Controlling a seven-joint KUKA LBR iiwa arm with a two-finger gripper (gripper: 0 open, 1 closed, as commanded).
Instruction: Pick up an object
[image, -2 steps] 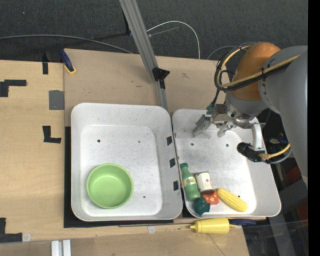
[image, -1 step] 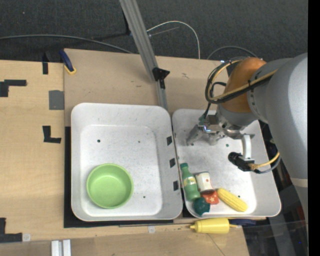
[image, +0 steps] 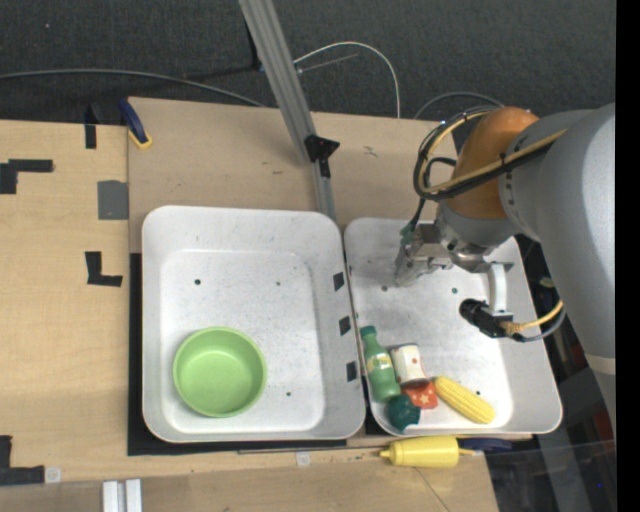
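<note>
In the right bin, several small objects lie clustered at the near left corner: a green bottle, a white and red can, a red piece, a dark green piece and a yellow corn cob. My gripper hangs over the far left part of that bin, well behind the cluster and apart from it. No object is visible at the gripper. A green bowl sits in the near left corner of the left bin.
A yellow bottle lies on the bench just outside the right bin's front rim. A slanted metal pole rises behind the bins. The grey arm with cables covers the right bin's far right side.
</note>
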